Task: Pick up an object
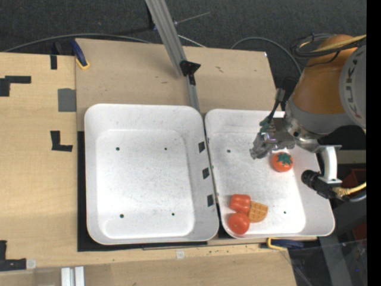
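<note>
Bent over the right bin [309, 219], the arm [324, 94] is seen with its tool [262, 148] lowered, nothing held; a tomato toy [282, 161] lies just beside it.

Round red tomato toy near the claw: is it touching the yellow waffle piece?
Apart. The camera view shows bare white bin floor between the round red tomato toy and the yellow waffle piece.

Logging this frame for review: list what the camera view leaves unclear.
- Gripper: blurred and small, its state unreadable.
- Arm: cut off by the right edge.
- Orange toy: too small to identify.
- Two red toys: touching, kind unclear.
</note>
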You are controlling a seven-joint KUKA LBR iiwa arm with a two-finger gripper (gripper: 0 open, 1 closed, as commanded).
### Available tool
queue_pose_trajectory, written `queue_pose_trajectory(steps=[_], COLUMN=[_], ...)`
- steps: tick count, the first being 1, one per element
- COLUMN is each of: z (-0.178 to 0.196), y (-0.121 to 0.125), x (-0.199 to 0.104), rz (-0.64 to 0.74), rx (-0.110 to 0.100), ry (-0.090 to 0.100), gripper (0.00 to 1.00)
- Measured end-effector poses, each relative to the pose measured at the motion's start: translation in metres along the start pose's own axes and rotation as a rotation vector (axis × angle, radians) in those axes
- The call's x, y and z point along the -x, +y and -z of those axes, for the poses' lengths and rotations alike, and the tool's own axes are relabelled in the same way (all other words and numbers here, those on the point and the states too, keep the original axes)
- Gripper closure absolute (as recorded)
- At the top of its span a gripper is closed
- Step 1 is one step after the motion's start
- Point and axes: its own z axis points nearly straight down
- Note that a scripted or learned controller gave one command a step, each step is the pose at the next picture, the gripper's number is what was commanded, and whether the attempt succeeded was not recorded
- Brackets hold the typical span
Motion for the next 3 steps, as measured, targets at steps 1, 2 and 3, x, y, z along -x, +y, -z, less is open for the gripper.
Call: queue_pose_trajectory(steps=[1,2,3], z=[0.005,-0.001,-0.013], y=[0.001,0.007,-0.006], x=[-0.048,-0.101,-0.153], rz=[0.001,0.001,0.001], rx=[0.002,0.0,-0.002], ry=[0.0,0.0,-0.001], gripper=[1.0,1.0,1.0])
